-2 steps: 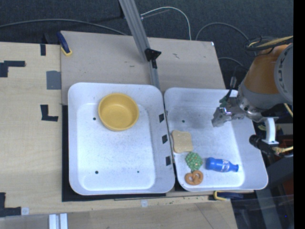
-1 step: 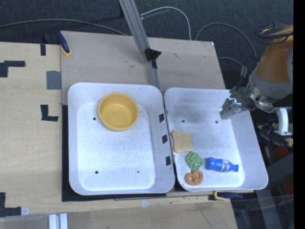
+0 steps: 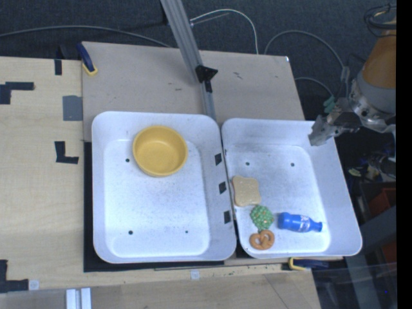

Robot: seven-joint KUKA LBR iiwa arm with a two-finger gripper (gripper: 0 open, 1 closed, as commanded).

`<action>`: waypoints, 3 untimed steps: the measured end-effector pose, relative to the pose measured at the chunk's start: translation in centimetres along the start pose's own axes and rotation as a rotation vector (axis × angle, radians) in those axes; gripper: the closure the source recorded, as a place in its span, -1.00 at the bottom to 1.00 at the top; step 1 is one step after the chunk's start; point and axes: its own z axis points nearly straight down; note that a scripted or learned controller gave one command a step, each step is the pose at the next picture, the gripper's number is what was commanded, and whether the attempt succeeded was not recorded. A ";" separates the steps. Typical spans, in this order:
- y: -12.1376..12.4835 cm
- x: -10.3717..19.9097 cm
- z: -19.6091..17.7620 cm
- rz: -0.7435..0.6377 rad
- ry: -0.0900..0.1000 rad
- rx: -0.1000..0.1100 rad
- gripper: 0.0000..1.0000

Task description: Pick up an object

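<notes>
Gripper (image 3: 320, 136): seen at the upper right corner of the right bin (image 3: 335, 185), above its rim; nothing is seen in it, and how it is set cannot be told, since it is small and blurred.
Arm (image 3: 376, 76): reaches in from the right, orange band above the wrist.
Things to pick: four are grouped in the lower part of the right bin, well apart from the gripper: a tan sponge (image 3: 246, 190), a green toy (image 3: 261, 216) just below it, a pretzel (image 3: 262, 239) near the bottom rim, and a blue bottle (image 3: 298, 223) lying on its side to the right.
Risk, crowding: the green toy is judged to touch or nearly touch the sponge and pretzel, so a neighbour may be nudged or caught.
Risk, bottle: being round and on its side, it may roll or slip.
Risk, wall: the pretzel lies close to the rim, which may block a descent.
Left bin (image 3: 109, 192): a yellow bowl (image 3: 159, 150) sits in its upper part.
Pole (image 3: 187, 37): a grey pole slants down toward the gap between the bins.
</notes>
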 end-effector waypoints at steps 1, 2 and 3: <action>-0.1 4.3 1.0 -0.003 0.003 0.008 1.00; -0.1 10.0 0.7 -0.005 0.004 0.007 1.00; 0.2 15.8 0.7 -0.005 0.004 0.007 1.00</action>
